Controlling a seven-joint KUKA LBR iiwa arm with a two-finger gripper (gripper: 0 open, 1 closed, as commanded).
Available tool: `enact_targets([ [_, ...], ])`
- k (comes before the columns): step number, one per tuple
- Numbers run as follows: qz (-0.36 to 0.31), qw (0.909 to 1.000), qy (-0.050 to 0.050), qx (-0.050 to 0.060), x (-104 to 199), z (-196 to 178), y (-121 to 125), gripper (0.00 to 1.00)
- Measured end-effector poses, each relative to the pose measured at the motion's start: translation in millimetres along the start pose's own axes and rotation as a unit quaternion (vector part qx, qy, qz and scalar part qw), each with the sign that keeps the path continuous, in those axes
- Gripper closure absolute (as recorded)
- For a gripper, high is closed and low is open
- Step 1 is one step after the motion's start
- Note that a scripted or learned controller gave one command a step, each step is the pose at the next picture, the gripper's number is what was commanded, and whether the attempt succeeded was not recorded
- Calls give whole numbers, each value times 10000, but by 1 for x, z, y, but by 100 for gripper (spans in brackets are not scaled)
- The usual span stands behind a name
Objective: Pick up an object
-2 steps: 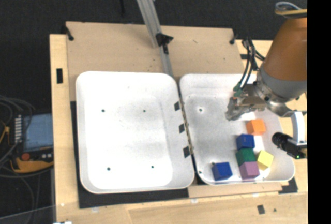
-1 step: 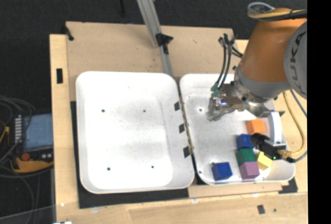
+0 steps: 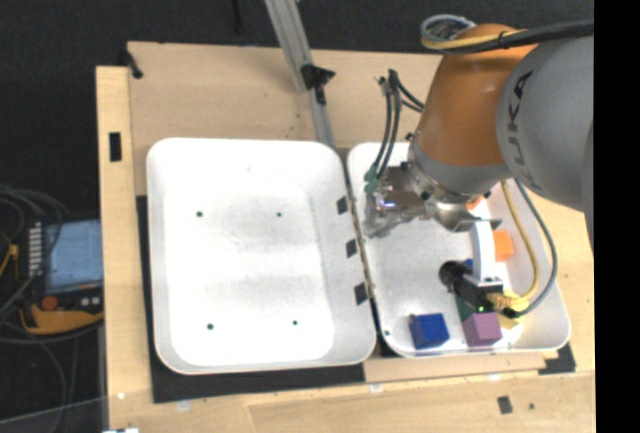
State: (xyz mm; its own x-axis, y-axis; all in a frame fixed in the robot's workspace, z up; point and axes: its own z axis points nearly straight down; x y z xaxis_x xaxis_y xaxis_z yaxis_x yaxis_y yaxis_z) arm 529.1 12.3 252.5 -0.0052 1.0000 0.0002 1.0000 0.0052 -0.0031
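Purple block (image 3: 482, 329) and blue block (image 3: 429, 330) sit well below my pincer (image 3: 383, 205) (spread or pressed together, I cannot tell).

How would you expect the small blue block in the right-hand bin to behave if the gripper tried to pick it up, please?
The blue block looks boxy and flat-faced, so it probably stays put rather than rolling. It seems rigid and likely light. It sits near the right bin's front wall, which may crowd a finger.

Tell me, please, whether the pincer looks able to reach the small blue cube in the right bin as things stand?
Probably yes: the small blue cube lies uncovered near the right bin's front wall, apart from the purple block, with nothing over it.
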Motion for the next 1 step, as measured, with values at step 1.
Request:
enact_targets([
  [1,1,10000,0,7,43,16,5,100],
])
